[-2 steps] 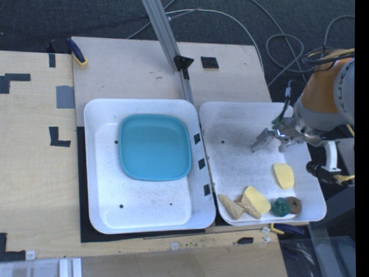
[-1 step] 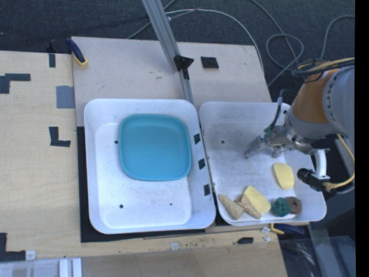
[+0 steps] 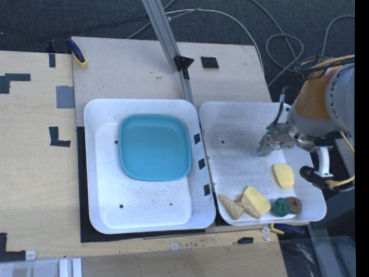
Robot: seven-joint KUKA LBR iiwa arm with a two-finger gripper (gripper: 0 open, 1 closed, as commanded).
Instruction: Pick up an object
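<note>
The right bin (image 3: pixel 230 126) holds several small items along its near side: a pale yellow oval piece (image 3: pixel 283 175), a yellow wedge (image 3: pixel 256 200), a tan bread-like piece (image 3: pixel 231 206), a green lump (image 3: pixel 281 207) and a small brown ring (image 3: pixel 294 204). My gripper (image 3: pixel 266 149) hangs low over the bin's bare middle right, up and left of the yellow oval piece. Nothing shows between its tips.
The left bin (image 3: pixel 104 201) carries a blue square plate (image 3: pixel 154 146). A slanted metal pole (image 3: pixel 167 39) rises behind the bins. Cables (image 3: pixel 242 27) loop over the dark floor at the back right. A yellow-blue clamp (image 3: pixel 76 52) sits at the bench's back left.
</note>
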